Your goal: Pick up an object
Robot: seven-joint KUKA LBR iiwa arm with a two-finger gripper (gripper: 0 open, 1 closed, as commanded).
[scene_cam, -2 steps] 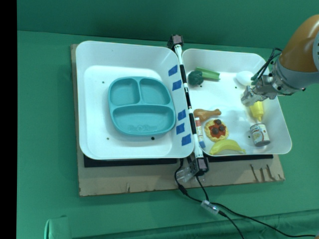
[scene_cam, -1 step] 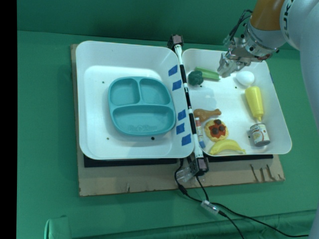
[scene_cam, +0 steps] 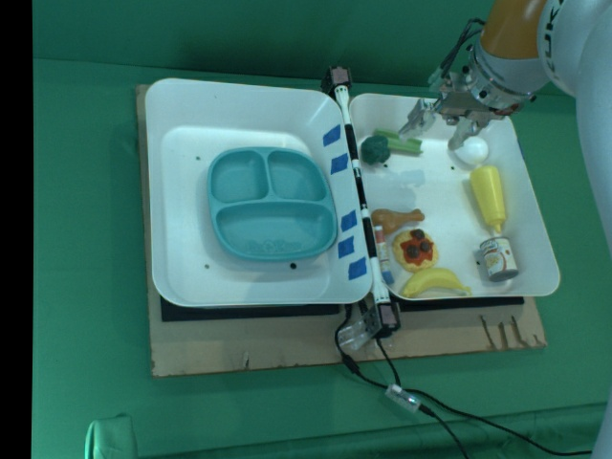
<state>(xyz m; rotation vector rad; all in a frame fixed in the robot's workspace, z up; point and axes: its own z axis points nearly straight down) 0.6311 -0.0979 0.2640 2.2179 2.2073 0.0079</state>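
Over right bin's [scene_cam: 535, 256] far end: claw [scene_cam: 449, 122] spread wide, grasping nothing. Egg [scene_cam: 472, 149] just below and right of fingertips (nearest candidate), near far wall. Celery [scene_cam: 399, 142], long axis crosswise, just left; broccoli [scene_cam: 374, 148] beside it.

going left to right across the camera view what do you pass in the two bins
Teal divided plate → broccoli → chicken drumstick → small pizza → banana → white egg → yellow mustard bottle → small can.
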